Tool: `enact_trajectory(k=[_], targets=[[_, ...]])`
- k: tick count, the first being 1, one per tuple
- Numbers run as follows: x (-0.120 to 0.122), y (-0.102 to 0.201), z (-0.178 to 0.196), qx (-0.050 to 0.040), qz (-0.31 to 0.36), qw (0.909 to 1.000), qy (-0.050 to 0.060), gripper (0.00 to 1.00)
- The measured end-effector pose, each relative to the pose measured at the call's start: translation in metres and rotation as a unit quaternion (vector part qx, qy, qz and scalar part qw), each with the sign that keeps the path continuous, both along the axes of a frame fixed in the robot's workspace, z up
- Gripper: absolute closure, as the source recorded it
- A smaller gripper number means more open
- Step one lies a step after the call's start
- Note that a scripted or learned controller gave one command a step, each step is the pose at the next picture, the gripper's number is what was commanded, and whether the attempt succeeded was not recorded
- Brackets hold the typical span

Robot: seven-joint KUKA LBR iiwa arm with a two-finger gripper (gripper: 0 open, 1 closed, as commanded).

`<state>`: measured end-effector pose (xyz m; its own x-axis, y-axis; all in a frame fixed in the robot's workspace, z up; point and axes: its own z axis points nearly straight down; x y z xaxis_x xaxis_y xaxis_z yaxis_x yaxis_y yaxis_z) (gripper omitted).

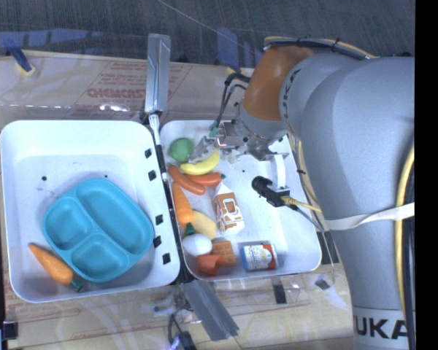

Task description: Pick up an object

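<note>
The right bin (296,228) holds a heap of toy food. A green round fruit (180,149) lies at its far left, with a yellow banana (201,165) beside it and a red-orange sausage shape (193,181) just below. My gripper (217,141) hangs low over the bin's far end, right above the banana's upper tip. Nothing shows clearly between its tips. Further forward lie an orange carrot (183,206), a small brown-and-white carton (228,212), a white egg (198,245) and a small can (259,256).
The left bin (29,152) holds a blue divided plate (97,228) and an orange carrot (51,263) at its near left corner. A ridge (160,188) separates the two bins. The arm's grey bulk (350,159) covers the bench on the right.
</note>
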<state>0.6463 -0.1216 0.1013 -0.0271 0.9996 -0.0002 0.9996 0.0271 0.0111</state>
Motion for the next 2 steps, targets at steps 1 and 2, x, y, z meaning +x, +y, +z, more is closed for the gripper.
enact_trajectory(k=[1, 2], targets=[[-0.071, 0.012, -0.008, -0.0005, -0.002, 1.0000, 0.006, 0.00], [-0.050, 0.025, -0.009, -0.0002, 0.040, 0.9992, 0.006, 0.00]])
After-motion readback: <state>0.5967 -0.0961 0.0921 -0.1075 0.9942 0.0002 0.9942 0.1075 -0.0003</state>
